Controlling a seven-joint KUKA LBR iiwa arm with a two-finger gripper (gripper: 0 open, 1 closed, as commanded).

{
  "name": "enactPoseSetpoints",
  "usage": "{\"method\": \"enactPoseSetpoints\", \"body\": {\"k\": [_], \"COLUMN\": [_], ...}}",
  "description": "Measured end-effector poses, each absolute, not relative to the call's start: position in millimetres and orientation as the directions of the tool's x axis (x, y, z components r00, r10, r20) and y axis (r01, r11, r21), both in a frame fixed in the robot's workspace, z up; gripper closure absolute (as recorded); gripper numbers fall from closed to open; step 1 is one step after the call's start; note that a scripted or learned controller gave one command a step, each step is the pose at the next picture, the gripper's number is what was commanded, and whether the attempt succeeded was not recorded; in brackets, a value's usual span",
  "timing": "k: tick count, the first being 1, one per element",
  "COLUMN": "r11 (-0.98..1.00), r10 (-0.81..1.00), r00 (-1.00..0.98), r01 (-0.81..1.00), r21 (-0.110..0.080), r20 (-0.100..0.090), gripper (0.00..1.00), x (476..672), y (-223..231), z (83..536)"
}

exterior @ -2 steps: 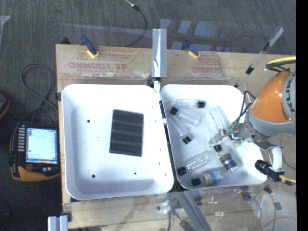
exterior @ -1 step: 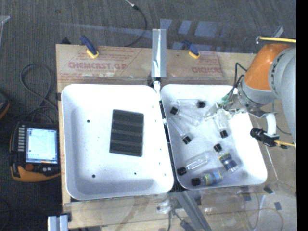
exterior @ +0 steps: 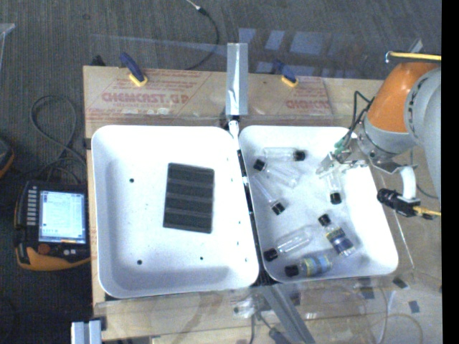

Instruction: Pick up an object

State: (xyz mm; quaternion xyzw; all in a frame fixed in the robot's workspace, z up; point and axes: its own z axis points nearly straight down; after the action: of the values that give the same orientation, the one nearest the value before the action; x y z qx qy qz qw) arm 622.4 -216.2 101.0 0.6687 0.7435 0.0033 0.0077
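The arm (exterior: 409, 113) is cut off at the right edge, and its gripper (exterior: 336, 162) hangs over the right bin (exterior: 387, 253), so blurred against the white that its fingers cannot be made out. Two white bins sit side by side. The left bin (exterior: 115, 192) holds one black ribbed block (exterior: 189, 198). The right bin holds about seven clear, black-capped vials (exterior: 281, 155), some hard to separate.

A robotics lab: clamped bench (exterior: 215, 95), white bins (exterior: 107, 213), teach pendant (exterior: 54, 224) on carpeted floor.
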Motion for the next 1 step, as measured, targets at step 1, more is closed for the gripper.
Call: {"method": "enactPoseSetpoints", "body": {"k": [1], "r11": [0.025], "r10": [1.0], "r00": [-0.025], "r01": [1.0], "r21": [-0.008], "r20": [-0.005], "gripper": [1.0], "x": [667.3], "y": [-190.1], "z": [89.2]}}
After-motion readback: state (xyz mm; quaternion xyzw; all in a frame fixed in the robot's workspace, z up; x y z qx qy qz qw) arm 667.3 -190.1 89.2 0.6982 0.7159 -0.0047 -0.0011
